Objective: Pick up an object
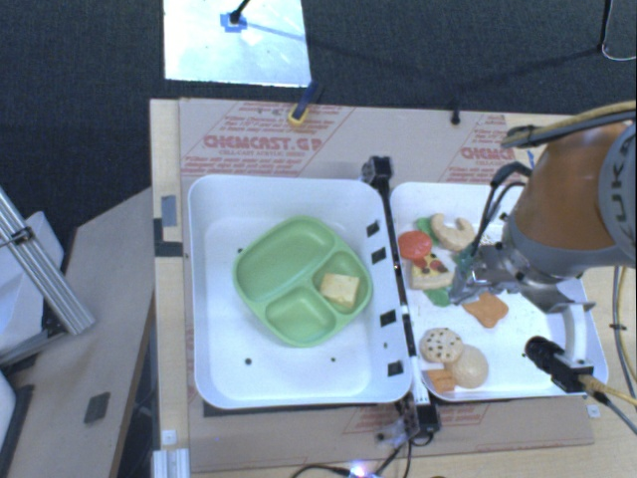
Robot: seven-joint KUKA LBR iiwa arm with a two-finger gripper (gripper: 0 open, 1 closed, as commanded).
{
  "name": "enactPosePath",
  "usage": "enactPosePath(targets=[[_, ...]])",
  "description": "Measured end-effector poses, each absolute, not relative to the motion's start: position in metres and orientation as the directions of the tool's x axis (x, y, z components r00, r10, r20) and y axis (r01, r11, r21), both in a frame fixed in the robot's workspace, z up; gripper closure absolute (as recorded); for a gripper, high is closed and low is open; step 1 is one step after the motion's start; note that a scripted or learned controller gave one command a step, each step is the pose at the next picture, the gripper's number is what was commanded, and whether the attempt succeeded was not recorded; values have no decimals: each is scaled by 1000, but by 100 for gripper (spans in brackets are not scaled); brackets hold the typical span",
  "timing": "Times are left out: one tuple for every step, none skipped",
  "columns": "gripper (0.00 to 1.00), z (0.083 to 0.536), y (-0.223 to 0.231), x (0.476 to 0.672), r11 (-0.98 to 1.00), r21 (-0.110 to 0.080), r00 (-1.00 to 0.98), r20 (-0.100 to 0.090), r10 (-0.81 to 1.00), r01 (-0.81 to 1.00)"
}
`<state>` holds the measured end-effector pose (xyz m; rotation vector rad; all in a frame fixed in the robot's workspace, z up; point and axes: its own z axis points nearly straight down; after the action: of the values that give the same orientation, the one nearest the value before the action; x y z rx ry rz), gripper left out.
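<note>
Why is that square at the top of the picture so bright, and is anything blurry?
In the camera view, the pale panel glares under overhead light; the white bins are evenly lit with soft shadows; the green plate looks sharp, while the pincer area is slightly smeared.

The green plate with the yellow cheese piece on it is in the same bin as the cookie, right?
Not quite. The green plate with the yellow cheese piece does sit in a bin, but it is the left bin. The cookie lies in the right bin, as the camera view shows.
</note>
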<state>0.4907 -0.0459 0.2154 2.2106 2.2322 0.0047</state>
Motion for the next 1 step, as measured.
enactPosePath(targets=[[100, 216, -46, 492, 5, 2, -5, 0, 1000, 1000]])
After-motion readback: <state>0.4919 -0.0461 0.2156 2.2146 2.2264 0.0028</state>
